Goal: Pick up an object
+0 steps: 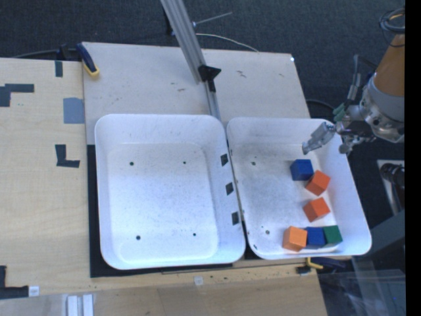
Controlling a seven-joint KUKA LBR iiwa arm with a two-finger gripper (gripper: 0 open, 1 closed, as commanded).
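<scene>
While my gripper [327, 137] hangs over the far right corner of the right bin [263, 176], nothing sits between its fingers; whether they are spread or closed I cannot tell. Candidate objects lie along the bin's right side: a blue cube [302, 169] nearest me, two orange cubes [318, 182] [316, 209] just beyond, and an orange, blue and green row [313, 236] at the near wall. Risk: the blue cube and upper orange cube nearly touch, so a descending finger could strike one, pushing both aside. Cubes against the wall leave little finger clearance.
</scene>
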